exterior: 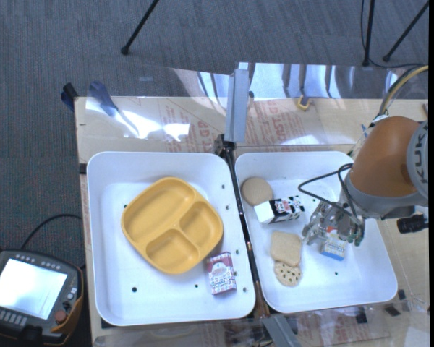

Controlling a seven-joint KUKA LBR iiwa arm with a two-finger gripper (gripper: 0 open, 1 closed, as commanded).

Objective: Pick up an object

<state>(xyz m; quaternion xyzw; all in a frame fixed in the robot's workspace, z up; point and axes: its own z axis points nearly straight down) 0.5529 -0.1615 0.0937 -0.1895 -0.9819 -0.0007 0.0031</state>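
Two bins [101,194]; tray [172,225], carton [220,273] left

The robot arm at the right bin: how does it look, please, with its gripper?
The arm is grey, rounded, with a wide orange band above the wrist and dark letters on its grey shell. Thin black cables loop from the wrist. The gripper is a small metal assembly, grey and silver, with little coloured parts.

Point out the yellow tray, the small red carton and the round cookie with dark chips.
yellow tray [172,225]: camera view, on its central divider.
small red carton [221,273]: camera view, on its top face.
round cookie [288,273]: camera view, on its middle.
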